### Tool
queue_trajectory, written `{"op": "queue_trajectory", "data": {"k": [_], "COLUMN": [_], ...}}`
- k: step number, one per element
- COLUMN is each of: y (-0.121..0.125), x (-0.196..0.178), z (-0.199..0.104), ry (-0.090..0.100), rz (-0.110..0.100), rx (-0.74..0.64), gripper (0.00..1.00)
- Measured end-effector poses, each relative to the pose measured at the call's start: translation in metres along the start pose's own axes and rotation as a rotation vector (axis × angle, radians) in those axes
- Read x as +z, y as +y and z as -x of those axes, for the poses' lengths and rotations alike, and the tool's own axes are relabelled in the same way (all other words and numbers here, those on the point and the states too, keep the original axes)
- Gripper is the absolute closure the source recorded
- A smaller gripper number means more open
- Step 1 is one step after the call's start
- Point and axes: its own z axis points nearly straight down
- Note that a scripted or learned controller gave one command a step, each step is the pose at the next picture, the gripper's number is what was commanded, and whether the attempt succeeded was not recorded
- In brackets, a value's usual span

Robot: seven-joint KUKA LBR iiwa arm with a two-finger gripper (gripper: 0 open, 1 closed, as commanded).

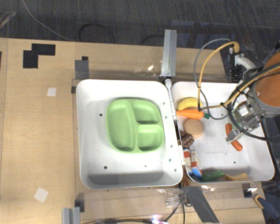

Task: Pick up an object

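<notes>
A pale green divided tray [133, 124] is seen in the white left bin [91, 167], while a yellow banana [187, 103] and orange carrot [190, 114] are seen in the white right bin [256, 164].

Right bin [263, 169] centre floor open; toys crowd left wall; green tray [133, 124] fills left bin's middle.
</notes>
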Motion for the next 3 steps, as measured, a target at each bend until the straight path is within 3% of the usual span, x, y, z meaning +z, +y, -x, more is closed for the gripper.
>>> {"op": "queue_trajectory", "data": {"k": [1, 2, 3], "y": [-0.043, -0.045, -0.084], "x": [-0.016, -0.027, -0.043], "z": [0.025, 0.025, 0.040], "ry": [-0.002, -0.003, -0.002], "rz": [0.006, 0.001, 0.005], "rx": [0.037, 0.039, 0.028], "gripper": [1.00, 1.00, 1.00]}}
